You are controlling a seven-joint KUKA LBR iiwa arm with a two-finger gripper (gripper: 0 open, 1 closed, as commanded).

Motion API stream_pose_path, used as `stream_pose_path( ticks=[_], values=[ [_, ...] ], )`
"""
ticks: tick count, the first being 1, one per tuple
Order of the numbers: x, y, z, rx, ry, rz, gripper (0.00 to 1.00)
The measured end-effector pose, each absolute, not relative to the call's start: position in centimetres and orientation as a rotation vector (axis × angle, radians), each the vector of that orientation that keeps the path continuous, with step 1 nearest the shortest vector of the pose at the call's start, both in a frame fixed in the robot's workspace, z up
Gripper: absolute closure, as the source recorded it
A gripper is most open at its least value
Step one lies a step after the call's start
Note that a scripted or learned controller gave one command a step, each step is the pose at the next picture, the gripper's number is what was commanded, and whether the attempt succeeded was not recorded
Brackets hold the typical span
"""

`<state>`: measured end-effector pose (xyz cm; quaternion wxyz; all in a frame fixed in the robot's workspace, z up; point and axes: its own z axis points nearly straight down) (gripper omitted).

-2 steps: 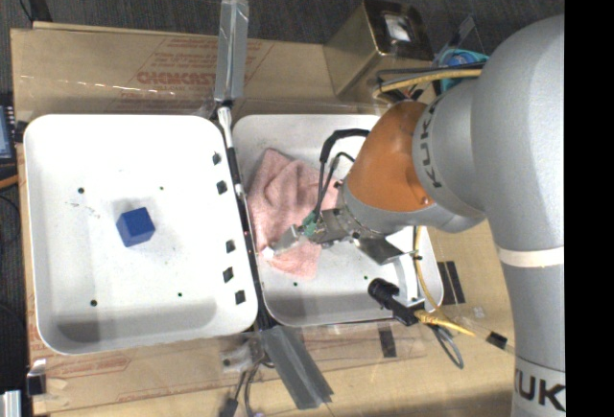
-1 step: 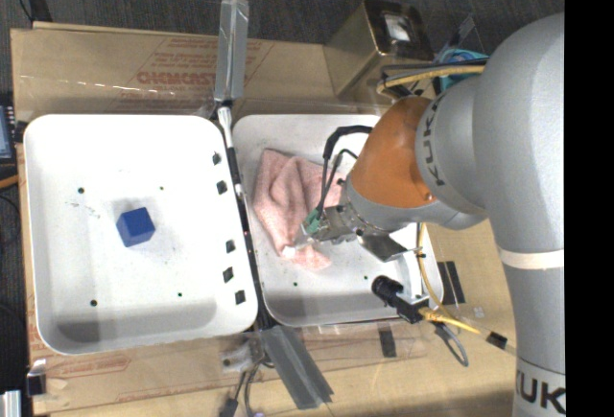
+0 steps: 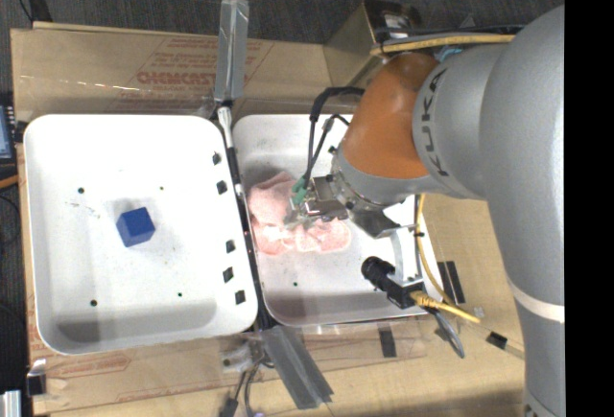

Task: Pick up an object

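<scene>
From above, the arm (image 3: 451, 118) reaches in from the right and bends down over the right bin (image 3: 288, 305). Its claw (image 3: 309, 204) is low in this bin, just over a pink thing (image 3: 288, 219) that looks like a soft cloth or a crumpled piece of foam. The pink thing lies in the middle of the right bin, near the wall between the two bins. Part of it shows to the left of the claw and part below it, so the claw is on top of it or touching it. Whether the claw is open or closed I cannot tell, because the wrist hides it.

I judge the pink thing to be light and soft; it will fold under pressure and not break. A raised fold near its middle seems the best place to pinch.

In the left bin (image 3: 58, 166) a small blue cube (image 3: 136, 225) lies alone, well apart from the claw.
</scene>
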<state>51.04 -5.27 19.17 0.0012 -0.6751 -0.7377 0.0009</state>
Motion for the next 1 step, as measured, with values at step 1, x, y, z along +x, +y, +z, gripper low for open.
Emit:
stream_pose_path(
  ticks=[1],
  values=[
    [55.08, -2.20, 19.07, -2.061, -2.366, 0.004, 1.00]
  ],
)
